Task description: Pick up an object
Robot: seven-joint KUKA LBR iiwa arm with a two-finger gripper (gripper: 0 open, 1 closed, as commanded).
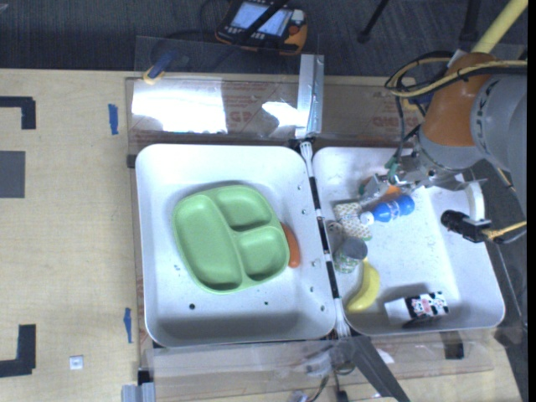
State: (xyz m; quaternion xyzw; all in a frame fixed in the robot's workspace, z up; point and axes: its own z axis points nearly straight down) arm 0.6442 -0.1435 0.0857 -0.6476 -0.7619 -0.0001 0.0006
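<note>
The fingers [394, 177] of the grey arm with the orange band [448, 111] are hanging low over the upper part of the right white bin [469, 262], and from this slanted view I cannot tell how wide they are standing or whether anything is lying between them; the metal at the wrist is blurring into the clutter beneath. Just below and touching that spot in the picture, a blue plastic bottle with an orange cap [392, 208] is lying on its side, its long axis running roughly left-right with a slight tilt, the orange cap end rising toward the fingers and the blue body pointing toward the bin's right. That bottle is looking like the likeliest target, and it is resting on the bin floor, so by my judgement the pick is not yet being accomplished: the approach is under way, while the closing and the lift are remaining. Beside the bottle, a speckled cloth-like pouch [350, 216] is sitting to its left, a small grey round piece [352, 249] below that, then a yellow banana [364, 287] curving toward the bin's near edge, and a black-and-white small box [427, 306] near the lower right. Further out, the left white bin [159, 174] is holding a green divided plastic tray [230, 237] with an orange piece [292, 247] against its right rim, all on the wooden table [67, 224].
</note>
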